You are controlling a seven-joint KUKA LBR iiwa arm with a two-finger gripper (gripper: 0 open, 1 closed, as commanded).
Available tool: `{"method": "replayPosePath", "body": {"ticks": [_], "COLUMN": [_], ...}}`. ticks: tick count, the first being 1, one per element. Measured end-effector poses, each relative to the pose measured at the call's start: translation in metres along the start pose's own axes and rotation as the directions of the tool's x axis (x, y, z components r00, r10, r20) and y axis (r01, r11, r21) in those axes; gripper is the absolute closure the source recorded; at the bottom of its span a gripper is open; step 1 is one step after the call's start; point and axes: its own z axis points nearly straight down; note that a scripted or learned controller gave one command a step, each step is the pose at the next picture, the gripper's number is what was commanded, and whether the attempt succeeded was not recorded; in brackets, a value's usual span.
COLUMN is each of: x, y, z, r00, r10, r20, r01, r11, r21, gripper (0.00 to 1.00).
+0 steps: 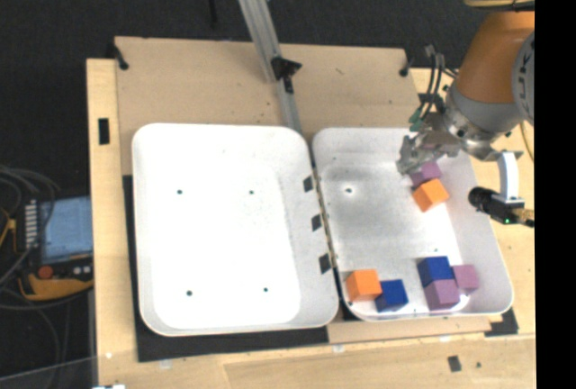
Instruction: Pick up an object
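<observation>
The left bin [225, 225] lies bare, open to a reach anywhere inside its rim. In the right bin [378, 207], the middle floor is free; blocks crowd the near edge: orange block [364, 284], blue block [391, 294], another blue [435, 269], two purple [442, 293] [466, 277]. A slanted metal pole [256, 13] crosses above the counter [180, 81].

The thick grey arm [504, 81] wears a broad orange band, with dark cables running to its small grey metal tool [416, 155].
</observation>
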Motion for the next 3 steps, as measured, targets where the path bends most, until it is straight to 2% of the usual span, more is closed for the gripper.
{"method": "replayPosePath", "body": {"ticks": [1,2,3], "x": [0.061,0.113,0.164], "y": [0.008,0.011,0.014], "z": [0.001,-0.013,-0.01], "r00": [1.0,1.0,1.0], "r10": [-0.012,-0.012,-0.01], "r20": [-0.002,-0.002,-0.002], "r01": [0.012,0.013,0.01], "r11": [1.0,1.0,1.0], "r21": [0.003,0.001,0.003], "gripper": [1.0,1.0,1.0]}}
